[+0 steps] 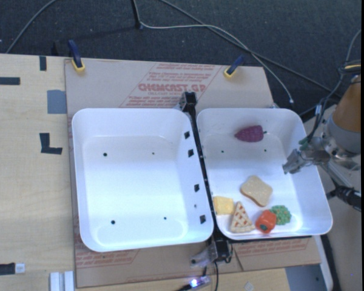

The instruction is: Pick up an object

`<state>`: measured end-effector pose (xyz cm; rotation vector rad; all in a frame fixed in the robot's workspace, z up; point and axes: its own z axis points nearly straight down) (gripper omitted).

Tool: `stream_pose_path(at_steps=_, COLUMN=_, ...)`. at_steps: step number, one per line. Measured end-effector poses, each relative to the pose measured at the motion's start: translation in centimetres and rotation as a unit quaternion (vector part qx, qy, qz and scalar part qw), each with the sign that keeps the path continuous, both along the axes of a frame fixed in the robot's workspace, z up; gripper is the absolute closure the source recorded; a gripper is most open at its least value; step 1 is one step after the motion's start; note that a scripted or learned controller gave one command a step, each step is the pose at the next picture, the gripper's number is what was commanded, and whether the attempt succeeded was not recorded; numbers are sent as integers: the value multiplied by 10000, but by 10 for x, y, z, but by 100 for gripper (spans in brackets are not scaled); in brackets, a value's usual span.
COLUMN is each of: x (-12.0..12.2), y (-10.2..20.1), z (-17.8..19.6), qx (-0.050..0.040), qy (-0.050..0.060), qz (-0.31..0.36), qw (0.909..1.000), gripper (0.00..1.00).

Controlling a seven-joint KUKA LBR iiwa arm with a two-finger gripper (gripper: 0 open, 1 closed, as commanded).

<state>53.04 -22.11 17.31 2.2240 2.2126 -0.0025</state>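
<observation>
The right bin [230, 126] holds a dark purple-red fruit [249, 134] near its back. A slice of toast [256, 190] lies in its middle. Along the front sit a yellow cheese block [223, 205], a waffle wedge [240, 218], a red-orange pepper [266, 222] and a green broccoli piece [281, 213]. My gripper [293, 164] hangs over the bin's right side, just right of the toast and above it. I see nothing between its fingers.
The left bin [133, 180] stands beside the right one, with a black clip strip [194, 156] along the shared wall. Cables [170, 17] run across the dark floor behind. Two clamps [77, 62] hold the cardboard base.
</observation>
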Motion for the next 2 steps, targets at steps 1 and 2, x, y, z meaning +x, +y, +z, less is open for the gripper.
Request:
stream_pose_path(at_steps=1, x=35, y=-3, z=-30, qx=16, qy=14, qz=34, qw=10000, gripper=100)
stream_pose_path(at_steps=2, x=48, y=-2, z=3, qx=15, qy=0, qz=35, qw=10000, gripper=100)
